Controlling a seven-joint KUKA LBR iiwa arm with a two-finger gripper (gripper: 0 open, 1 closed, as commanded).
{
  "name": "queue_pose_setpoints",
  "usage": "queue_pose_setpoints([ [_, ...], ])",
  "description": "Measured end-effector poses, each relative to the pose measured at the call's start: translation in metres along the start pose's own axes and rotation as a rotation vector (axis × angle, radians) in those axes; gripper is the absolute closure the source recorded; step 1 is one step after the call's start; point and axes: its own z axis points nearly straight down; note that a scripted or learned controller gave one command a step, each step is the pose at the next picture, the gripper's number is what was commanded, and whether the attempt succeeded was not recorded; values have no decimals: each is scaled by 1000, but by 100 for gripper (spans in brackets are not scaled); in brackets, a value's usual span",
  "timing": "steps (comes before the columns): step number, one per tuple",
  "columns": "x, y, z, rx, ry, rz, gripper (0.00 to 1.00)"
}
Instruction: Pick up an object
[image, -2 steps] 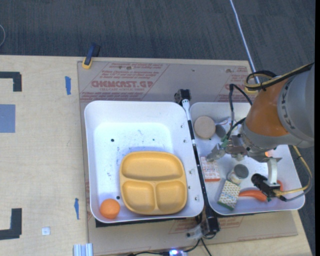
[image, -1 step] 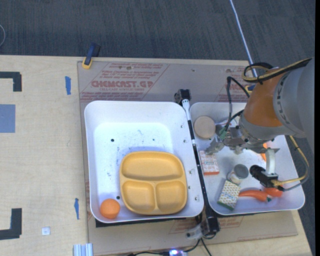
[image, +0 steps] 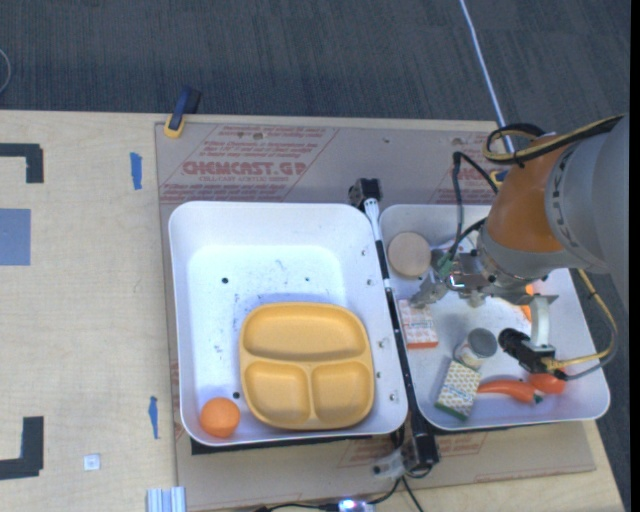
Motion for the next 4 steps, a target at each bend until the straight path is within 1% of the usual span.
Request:
queue_pose_setpoints([
  [1, -1, 0, 0, -1, 1, 0, 0],
  [2, -3, 5, 0, 0, 2, -2, 0],
  [3, -1, -18, -1, -7, 0, 1, 0],
  [4, -1, 26, 0, -3, 0, 0, 0],
])
